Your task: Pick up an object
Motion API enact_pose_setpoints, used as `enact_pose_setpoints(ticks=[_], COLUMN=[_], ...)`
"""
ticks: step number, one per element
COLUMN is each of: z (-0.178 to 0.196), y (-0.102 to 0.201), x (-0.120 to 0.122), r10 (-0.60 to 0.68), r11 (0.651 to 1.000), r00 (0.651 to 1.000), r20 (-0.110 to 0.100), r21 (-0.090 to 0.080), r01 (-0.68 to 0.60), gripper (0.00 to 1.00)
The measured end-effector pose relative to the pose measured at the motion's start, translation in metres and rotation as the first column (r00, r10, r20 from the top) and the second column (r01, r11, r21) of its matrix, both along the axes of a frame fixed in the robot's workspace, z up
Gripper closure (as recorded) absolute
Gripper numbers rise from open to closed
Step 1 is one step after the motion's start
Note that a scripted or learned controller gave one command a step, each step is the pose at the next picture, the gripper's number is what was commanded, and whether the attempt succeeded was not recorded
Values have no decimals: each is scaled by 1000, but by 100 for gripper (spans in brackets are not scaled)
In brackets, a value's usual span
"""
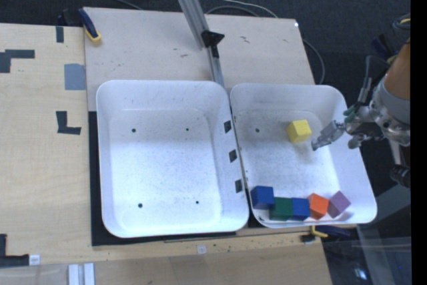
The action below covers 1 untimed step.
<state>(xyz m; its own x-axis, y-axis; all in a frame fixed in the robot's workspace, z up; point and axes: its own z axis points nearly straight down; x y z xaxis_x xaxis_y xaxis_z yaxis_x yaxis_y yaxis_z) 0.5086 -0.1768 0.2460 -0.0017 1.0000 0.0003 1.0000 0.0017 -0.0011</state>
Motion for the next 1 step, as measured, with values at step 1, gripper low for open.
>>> enact_pose_setpoints(ticks=[1], z=[-158], y=[7], x=[71], r10=[1], r11=[1000], r00=[1000], r20=[-2], r21=[-1], r01=[-1], gripper=[0])
